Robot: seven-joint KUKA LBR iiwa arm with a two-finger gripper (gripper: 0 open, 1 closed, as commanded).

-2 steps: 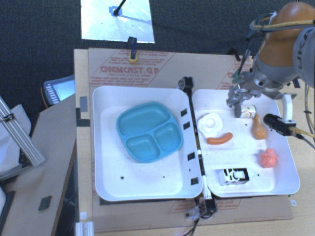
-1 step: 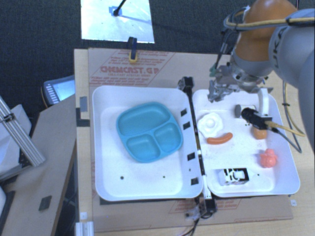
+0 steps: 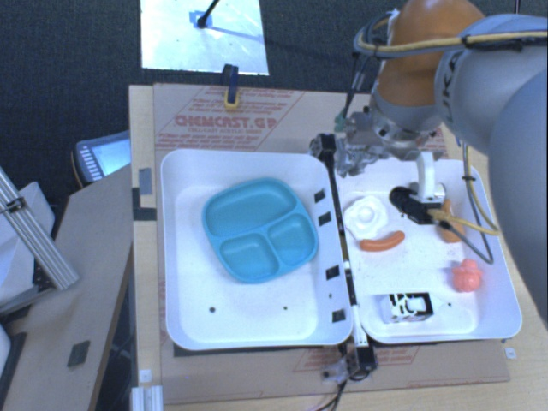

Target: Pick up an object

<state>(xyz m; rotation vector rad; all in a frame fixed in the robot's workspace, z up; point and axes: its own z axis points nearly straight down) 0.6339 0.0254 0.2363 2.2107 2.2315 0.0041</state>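
My gripper (image 3: 349, 159) hangs over the far left corner of the right bin (image 3: 497, 315), close to the divider between the bins. A white fried-egg toy (image 3: 365, 217) lies just below it, apart from it. An orange-red sausage (image 3: 382, 242) lies in front of the egg. A pink lumpy toy (image 3: 467, 275) sits near the bin's right side. A small orange piece (image 3: 450, 231) lies above it, partly behind a yellow cable. A black-and-white item (image 3: 409, 305) rests near the front wall. Nothing shows between the gripper's tips.
The left bin (image 3: 184, 315) holds a blue three-compartment plate (image 3: 259, 228). The grey arm (image 3: 492, 75) covers the far right corner of the right bin. A row of black clips (image 3: 332, 247) runs along the divider.
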